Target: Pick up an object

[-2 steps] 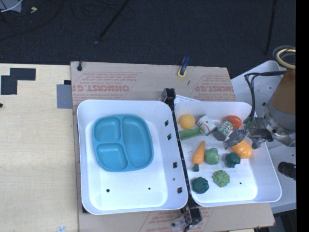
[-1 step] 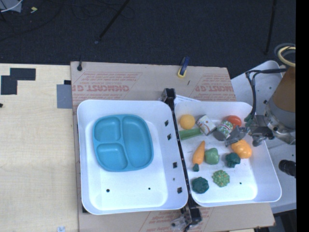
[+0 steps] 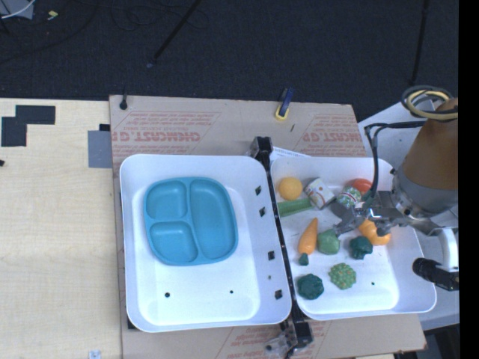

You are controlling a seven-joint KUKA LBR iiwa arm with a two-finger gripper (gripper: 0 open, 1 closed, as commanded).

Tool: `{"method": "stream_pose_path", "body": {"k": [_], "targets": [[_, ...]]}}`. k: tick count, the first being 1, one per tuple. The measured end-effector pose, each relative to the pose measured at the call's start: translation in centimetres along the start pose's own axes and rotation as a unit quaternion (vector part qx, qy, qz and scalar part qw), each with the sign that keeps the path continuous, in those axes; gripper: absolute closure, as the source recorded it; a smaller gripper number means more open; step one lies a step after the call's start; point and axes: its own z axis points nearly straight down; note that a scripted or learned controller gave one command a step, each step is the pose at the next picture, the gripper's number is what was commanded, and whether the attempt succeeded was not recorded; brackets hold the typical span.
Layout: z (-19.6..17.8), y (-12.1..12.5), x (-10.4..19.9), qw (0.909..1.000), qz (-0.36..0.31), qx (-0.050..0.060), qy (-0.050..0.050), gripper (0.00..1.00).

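Gripper low in crowded right bin

Gripper of the grey arm with orange band sits low in the shallow white right bin, among toy food. Fingers state: cannot tell, dark metal parts blur together there, nothing visibly between them. Landmark: orange plastic carrot, lying tilted near bin centre. Right of carrot, touching or just beside: small light green round piece. Further right, by the gripper: dark green lump and orange-yellow piece, partly hidden by gripper. Above-left of carrot: yellow lemon-like ball and long green vegetable. Above carrot: small white can with label; red round piece further right. Below carrot: dark green broccoli-like lump, light green bumpy ball. Far left of carrot: left white bin holding blue three-compartment plastic tray.
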Motion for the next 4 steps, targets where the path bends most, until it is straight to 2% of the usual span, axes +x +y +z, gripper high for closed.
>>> {"method": "stream_pose_path", "body": {"k": [2, 3, 4], "targets": [[10.3, -0.9, 1.0, 1.0, 0.0, 0.001, 0.0, 0.0], [9.0, -0.8, 0.8, 1.0, 0.004, -0.001, 0.0, 1.0], [4.7, -0.3, 1.1, 1.0, 0.0, -0.004, -0.001, 1.0]]}}
